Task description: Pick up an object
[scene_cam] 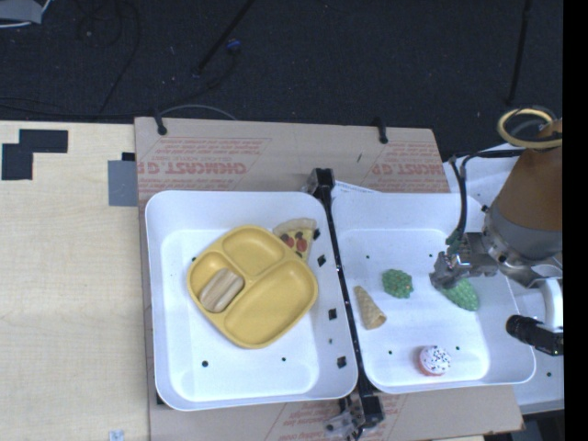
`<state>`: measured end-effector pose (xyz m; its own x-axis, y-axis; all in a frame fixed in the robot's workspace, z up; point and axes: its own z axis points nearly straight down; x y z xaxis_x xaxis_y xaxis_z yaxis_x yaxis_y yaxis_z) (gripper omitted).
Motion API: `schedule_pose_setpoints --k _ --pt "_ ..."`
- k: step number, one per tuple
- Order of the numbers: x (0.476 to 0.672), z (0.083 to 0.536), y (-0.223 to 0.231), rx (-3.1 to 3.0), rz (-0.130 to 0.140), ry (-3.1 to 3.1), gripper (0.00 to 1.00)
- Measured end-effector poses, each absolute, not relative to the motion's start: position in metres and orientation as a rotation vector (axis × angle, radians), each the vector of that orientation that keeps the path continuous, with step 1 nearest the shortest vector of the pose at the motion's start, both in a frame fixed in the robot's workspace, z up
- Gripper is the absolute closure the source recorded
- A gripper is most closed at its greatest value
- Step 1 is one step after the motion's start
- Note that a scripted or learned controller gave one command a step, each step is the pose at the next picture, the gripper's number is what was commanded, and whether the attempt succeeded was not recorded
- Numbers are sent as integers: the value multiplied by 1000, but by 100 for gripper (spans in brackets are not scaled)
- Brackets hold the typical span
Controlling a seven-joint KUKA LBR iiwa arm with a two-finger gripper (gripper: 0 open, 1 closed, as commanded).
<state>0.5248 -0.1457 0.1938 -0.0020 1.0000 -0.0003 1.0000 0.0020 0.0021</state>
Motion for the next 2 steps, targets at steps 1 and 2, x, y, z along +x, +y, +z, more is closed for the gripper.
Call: schedule_pose_setpoints --k 1,2 --pt "528 238 -153 2219 1 2222 100" --pt "529 291 -154 2217 2 2222 100"
